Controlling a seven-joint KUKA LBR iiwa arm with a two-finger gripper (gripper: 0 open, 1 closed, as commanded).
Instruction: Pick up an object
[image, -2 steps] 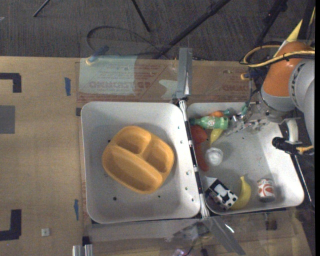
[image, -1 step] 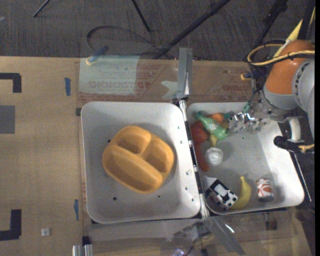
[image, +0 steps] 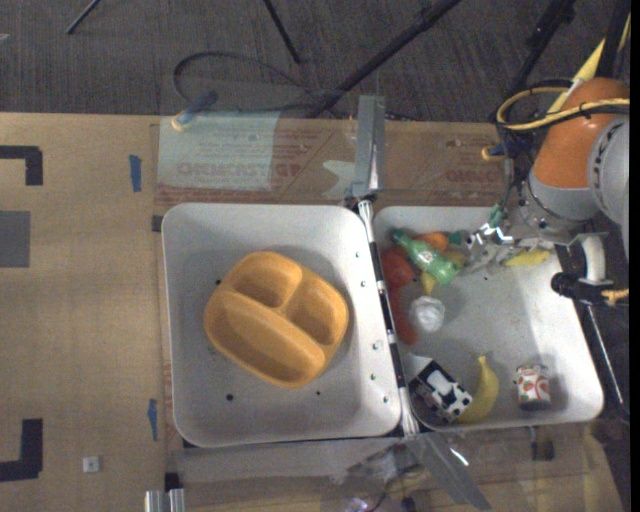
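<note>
End effector over right bin, far edge

End effector (image: 488, 240) hung at the right bin's (image: 580, 390) far side, just beside the green bottle (image: 426, 257); finger state unreadable. Banana (image: 485, 388) and small can (image: 531, 386) lay near-right. Orange divided tray (image: 277, 317) filled left bin (image: 190, 400).

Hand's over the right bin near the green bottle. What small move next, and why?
Probably lower the hand a little toward the green bottle. The hand sits at the right bin's upper edge, just right of the bottle, and nothing shows between its fingers, so no pick has happened yet.
</note>
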